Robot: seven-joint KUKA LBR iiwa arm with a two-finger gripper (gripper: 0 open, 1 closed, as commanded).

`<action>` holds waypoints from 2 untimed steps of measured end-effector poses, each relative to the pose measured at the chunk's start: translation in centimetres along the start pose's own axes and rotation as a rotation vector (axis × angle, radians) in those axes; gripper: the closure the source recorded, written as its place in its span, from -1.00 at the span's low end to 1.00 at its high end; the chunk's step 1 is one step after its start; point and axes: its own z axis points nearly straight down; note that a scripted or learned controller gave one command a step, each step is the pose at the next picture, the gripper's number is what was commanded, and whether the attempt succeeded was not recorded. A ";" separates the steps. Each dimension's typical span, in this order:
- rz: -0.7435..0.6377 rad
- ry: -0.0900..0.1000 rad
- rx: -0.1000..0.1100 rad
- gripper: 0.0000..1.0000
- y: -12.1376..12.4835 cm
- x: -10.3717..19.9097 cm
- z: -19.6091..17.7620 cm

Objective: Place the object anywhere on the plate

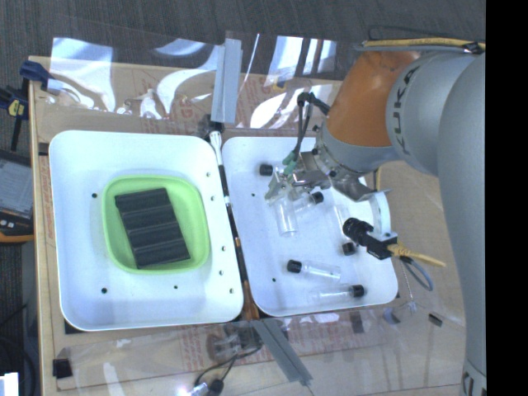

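A lime-green plate point(196, 214) lies in the left white bin point(74, 180). A black ridged block point(151, 228) rests across the plate's middle. Several clear vials with black caps lie loose in the right white bin point(247, 262): one vial point(286, 218) just under the gripper, another point(312, 268) nearer the front, a third point(340, 291) by the front rim. My gripper point(285, 184) hangs over the upper middle of the right bin, pointing down and left. Glare and clear plastic blur its tip, and I see no object in it.
Loose black caps point(265, 170) point(317, 196) lie near the gripper. A black fitting point(363, 234) and a yellow cable point(417, 258) sit at the right bin's right side. The grey and orange arm point(388, 97) covers the back right. A raised divider point(227, 213) separates the bins.
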 end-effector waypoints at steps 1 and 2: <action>-0.114 0.001 0.003 1.00 -0.1 10.9 1.1; -0.114 0.001 0.003 -1.00 -0.1 10.9 1.0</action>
